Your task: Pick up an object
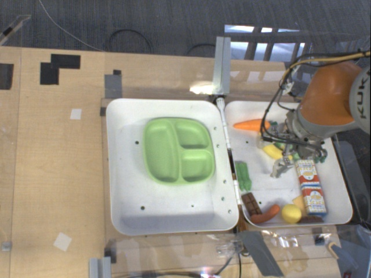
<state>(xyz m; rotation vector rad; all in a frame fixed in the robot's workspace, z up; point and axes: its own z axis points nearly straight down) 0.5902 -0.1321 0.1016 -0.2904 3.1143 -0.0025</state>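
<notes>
You had a light wooden bench [52,172] with a dark grey carpet [145,10] behind it. Three black patches sat on the wood, far to the upper left of the green plate [177,150]. A thin cable [64,25] ran over the carpet.

There were two white bins. The left bin [130,207] held the one green plate, which had three parts in it. The right bin [339,204] sat just to the right of the plate's bin, and the two touched along one side.

All the things you could pick lay to the right of the green plate, in the right bin. You could count one orange carrot [252,125], one small yellow piece [271,150], one green block [242,175], one brown bar [250,203], one red-brown sausage [266,214], one yellow lemon [291,214] and one tall carton [311,187] lying flat.

You had one arm [327,94]. Its gripper [284,165] hung low, right of the plate, between the yellow piece and the carton. You could not tell if it was spread or closed, and nothing clearly sat in it.
</notes>
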